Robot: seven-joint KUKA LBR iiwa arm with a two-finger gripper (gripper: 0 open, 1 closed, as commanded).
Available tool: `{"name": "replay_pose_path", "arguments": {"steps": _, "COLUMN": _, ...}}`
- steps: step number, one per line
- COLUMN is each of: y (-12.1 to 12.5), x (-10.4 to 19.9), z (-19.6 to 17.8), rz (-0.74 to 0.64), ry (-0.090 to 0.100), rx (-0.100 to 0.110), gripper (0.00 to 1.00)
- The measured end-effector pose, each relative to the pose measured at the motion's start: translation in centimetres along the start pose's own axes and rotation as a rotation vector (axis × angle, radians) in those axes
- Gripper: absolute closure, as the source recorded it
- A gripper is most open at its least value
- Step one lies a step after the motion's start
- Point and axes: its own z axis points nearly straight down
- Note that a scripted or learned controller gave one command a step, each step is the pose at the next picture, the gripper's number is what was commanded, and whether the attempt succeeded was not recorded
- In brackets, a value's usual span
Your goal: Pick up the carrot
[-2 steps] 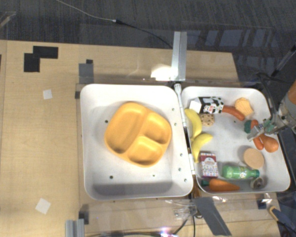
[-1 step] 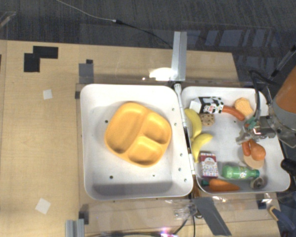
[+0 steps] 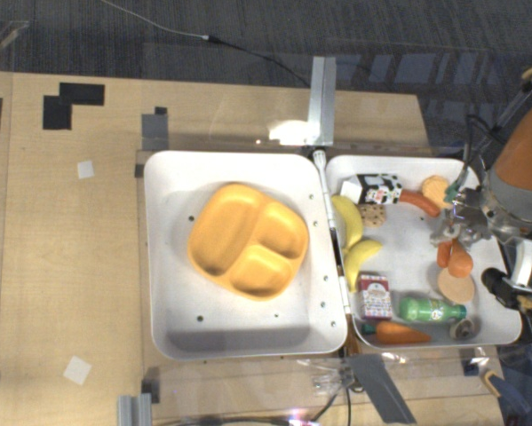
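The carrot [image 3: 402, 333] lies along the right bin's [image 3: 399, 171] near wall; my gripper [image 3: 456, 229] hovers beyond it, grip unreadable to me.

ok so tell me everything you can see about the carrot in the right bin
The carrot is a smooth, glossy orange toy, plastic by its look, tapering toward its right end. It lies flat, nearly level, along the near wall of the right bin. The green bottle sits just behind it, apparently touching, and the red box stands close by its left end. The tool is farther back.
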Motion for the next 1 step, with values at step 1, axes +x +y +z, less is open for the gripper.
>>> {"name": "replay_pose_path", "arguments": {"steps": 1, "y": -0.17, "x": 6.32, "z": -2.27, "rz": 0.183, "ry": 0.001, "rx": -0.001, "gripper": 1.0}}
